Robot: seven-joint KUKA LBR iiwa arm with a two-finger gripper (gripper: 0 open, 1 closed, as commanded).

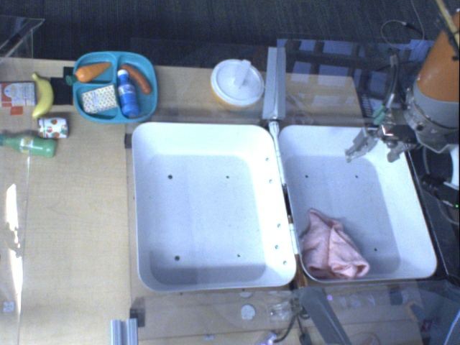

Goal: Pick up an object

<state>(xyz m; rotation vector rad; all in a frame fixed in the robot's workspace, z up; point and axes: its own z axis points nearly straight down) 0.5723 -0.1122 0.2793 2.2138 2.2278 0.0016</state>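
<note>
From the camera view, my gripper (pixel 374 144) hangs spread and holding nothing over the right bin's (pixel 402 192) far edge. The pink cloth (pixel 330 249) lies crumpled in the near left corner. I should descend onto its highest fold, clear of the wall.

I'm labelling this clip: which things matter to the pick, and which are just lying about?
In play:
pink cloth in the right bin
end effector over that bin

Lying about:
left bin
blue tray of toy food
white lidded cup
banana
can
green bottle
</note>
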